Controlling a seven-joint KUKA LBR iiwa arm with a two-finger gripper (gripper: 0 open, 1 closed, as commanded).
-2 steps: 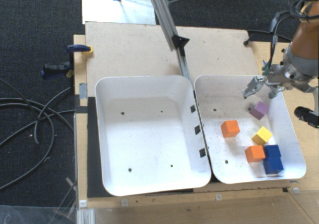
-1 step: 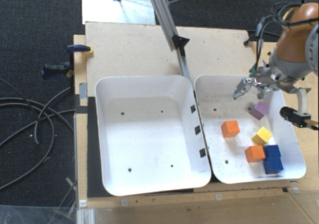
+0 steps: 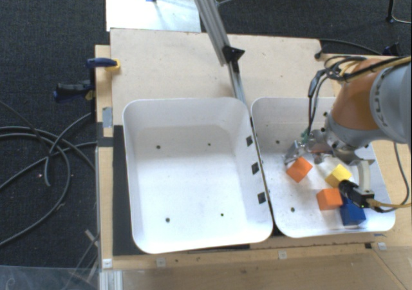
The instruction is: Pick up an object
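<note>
Right white bin (image 3: 277, 115), toward the tabletop's right edge: orange cube (image 3: 299, 169) near mid-floor, yellow block (image 3: 339, 174) just beside it to the right, second orange cube (image 3: 329, 199) and blue block (image 3: 352, 212) touching near the bin's front right corner. Jaws (image 3: 302, 149) of the grey arm (image 3: 380, 98) low over the first orange cube, nothing seen between them; released or clenched, cannot tell. Left white bin (image 3: 138, 118) alongside, sharing the middle wall.

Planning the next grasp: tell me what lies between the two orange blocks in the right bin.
In the camera view, bare white bin floor separates the upper orange block from the lower orange block. The yellow block sits just off that line.
</note>
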